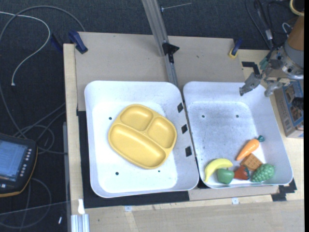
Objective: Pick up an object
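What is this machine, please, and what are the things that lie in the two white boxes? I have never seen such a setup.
This is one picture, taken by a fixed camera above a bench, looking down at a slant. At the right edge a robot arm reaches in; its gripper, the part that grasps, hangs above the far corner of the right bin and holds nothing. The left bin contains a yellow divided plate. In the near corner of the right bin lie toy foods close together: a carrot, a banana, a green apple, a red piece, a cracker and green grapes.
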You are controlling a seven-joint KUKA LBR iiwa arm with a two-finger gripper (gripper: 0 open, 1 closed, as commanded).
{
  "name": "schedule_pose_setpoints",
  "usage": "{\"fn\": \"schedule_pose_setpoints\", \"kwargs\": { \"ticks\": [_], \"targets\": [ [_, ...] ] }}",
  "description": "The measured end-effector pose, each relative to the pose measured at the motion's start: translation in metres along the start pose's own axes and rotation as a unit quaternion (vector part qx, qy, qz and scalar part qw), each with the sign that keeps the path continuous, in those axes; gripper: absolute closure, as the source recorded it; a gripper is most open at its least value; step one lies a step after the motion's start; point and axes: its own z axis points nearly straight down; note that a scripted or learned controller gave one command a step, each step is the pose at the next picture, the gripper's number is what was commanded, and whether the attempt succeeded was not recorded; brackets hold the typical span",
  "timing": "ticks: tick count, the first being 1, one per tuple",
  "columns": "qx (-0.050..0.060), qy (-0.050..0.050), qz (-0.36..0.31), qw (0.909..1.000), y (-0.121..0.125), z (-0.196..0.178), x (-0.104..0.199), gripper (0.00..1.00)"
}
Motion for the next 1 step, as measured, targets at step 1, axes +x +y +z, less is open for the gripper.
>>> {"fn": "schedule_pose_setpoints", "kwargs": {
  "ticks": [1],
  "targets": [
    [0.001, 0.001, 0.000, 1.0000, 0.0016, 0.0634, 0.0023, 0.00]
  ]
}}
